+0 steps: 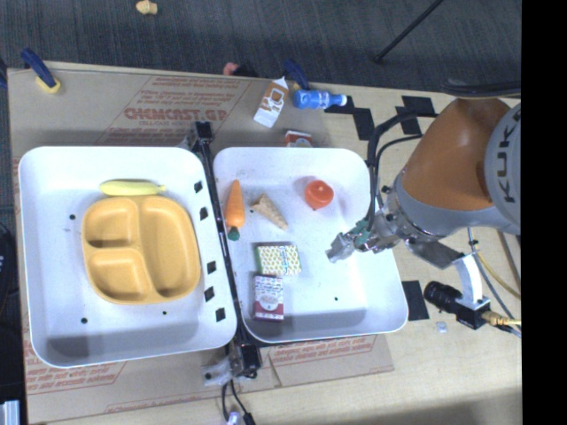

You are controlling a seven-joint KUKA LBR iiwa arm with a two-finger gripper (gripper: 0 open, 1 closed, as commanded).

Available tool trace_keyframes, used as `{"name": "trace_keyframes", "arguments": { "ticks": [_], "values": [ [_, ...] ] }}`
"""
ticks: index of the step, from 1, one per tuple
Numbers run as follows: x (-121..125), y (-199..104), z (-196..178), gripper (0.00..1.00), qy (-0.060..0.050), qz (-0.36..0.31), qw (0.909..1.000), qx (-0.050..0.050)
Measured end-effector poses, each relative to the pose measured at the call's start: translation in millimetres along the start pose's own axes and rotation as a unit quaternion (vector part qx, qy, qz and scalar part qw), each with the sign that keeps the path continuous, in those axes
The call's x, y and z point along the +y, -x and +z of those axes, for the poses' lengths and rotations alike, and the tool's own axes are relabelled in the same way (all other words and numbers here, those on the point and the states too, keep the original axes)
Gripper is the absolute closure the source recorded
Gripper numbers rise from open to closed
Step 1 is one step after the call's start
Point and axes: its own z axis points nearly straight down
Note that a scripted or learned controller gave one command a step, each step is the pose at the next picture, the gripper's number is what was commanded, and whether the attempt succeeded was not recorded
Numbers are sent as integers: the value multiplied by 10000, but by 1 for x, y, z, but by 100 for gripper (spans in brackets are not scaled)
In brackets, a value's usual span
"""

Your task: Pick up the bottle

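Right now the tool (341, 248) is hanging over the right bin (354, 308), and I cannot tell its grip. Reaching toward the far bottle (317, 100), it could be bumping the bin's wall.

Grey arm (496, 162) with orange band (black cables alongside), metallic pincer (341, 248)

The claw (341, 248) hangs over the right bin (350, 312), seemingly holding nothing.
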Motion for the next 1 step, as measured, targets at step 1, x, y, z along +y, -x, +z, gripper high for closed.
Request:
{"name": "trace_keyframes", "arguments": {
  "ticks": [1],
  "values": [
    [19, -70, 29, 100, 4, -354, 9994, -6]
  ]
}}
